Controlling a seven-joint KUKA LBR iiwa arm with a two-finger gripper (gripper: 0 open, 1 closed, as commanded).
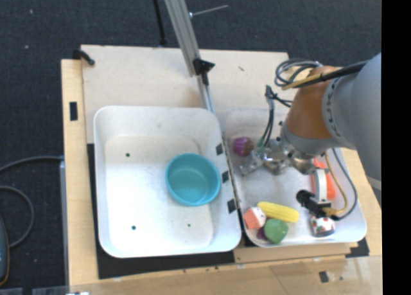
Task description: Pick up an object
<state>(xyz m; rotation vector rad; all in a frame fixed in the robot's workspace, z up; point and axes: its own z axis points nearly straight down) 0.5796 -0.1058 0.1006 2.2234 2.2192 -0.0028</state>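
Over the right bin: the arm is down inside the right bin, gripper low near that bin's left wall; nothing is visibly between its tips
Fingers: whether they stand apart or together, I cannot tell; metal parts blur together there
Nearest candidate: purple object, small and rounded, just left of the gripper, close to the dividing wall; I'd judge it light, maybe smooth enough to roll or squirt out; best taken across its widest middle, though the wall beside it crowds one finger
Front cluster: yellow banana, green object and an orange and white piece, touching or nearly so at the near edge; likely light toys; the banana looks stiff, best gripped across its narrow width; neighbours could get nudged
Far right: orange object beside black cabling; awkward reach
Left bin: blue bowl sits upright in the left bin, well apart from the gripper; probably light and rigid; only the rim offers a pinch
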